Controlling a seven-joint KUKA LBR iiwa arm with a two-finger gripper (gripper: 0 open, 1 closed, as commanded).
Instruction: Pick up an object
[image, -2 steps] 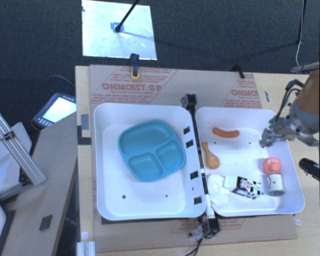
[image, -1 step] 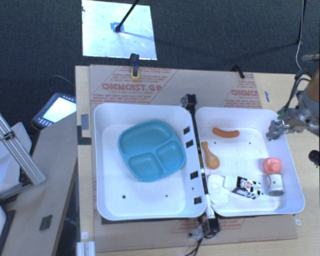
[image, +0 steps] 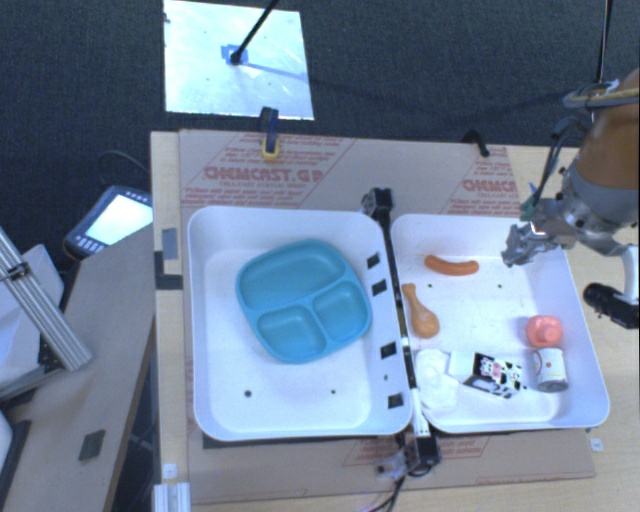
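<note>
- White plastic, both bins: the left bin (image: 215, 300) carries a blue tray (image: 303, 300) with three compartments, lying a bit askew near its middle.
- The right bin (image: 590, 385) has all the small things I could pick from.
- An orange sausage (image: 452, 265) lies flat near the far side of the right bin, roughly level across it.
- A tan drumstick (image: 421, 311) sits just beside the divider between the bins, thin end pointing away from the camera, fat end toward it.
- A pink ball-like toy (image: 544, 330) sits toward the right wall, and a small can (image: 551, 369) lies touching it or just beside it on the near side.
- A little black-and-white carton (image: 497, 374) lies tilted near the front of the right bin, with a white blob (image: 434, 376) just to its left, close to the front corner by the divider.
- My gripper (image: 520, 246) hangs over the far right part of the right bin, to the right of the sausage and apart from it.
- I cannot tell whether my gripper is spread or closed; it is too small and blurred. I see nothing held in it.
- My arm (image: 605, 165) comes in from the right, its orange band above the wrist.
</note>
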